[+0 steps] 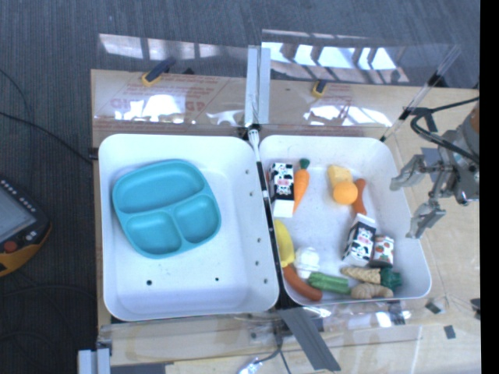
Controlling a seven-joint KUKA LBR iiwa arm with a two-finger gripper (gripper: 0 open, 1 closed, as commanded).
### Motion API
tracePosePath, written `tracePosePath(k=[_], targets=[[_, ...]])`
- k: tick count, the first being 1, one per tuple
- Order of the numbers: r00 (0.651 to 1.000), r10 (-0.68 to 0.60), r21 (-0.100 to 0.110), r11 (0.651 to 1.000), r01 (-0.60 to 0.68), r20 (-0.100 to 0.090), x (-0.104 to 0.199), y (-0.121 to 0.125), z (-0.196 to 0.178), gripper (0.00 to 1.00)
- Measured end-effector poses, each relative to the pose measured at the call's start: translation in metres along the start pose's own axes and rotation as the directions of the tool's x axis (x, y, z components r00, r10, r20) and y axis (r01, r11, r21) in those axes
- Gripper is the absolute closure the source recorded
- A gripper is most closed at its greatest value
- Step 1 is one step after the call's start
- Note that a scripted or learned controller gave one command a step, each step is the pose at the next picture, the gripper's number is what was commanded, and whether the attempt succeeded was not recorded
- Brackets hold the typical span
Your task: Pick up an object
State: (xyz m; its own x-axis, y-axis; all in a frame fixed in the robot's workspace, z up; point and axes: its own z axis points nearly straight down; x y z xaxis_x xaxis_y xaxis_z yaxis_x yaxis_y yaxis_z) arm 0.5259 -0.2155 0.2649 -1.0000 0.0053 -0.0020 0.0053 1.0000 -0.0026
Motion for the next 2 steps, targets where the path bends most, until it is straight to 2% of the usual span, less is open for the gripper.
tracePosePath(k=[1,2], targets=[[1.0,-0.01,0.0,1.0,0.01,-0.002,-0.042,0.031,0.112,0.0],[0.998,0.049,0.002,0.999,-0.049,0.026,-0.03,0.041,0.146,0.0]])
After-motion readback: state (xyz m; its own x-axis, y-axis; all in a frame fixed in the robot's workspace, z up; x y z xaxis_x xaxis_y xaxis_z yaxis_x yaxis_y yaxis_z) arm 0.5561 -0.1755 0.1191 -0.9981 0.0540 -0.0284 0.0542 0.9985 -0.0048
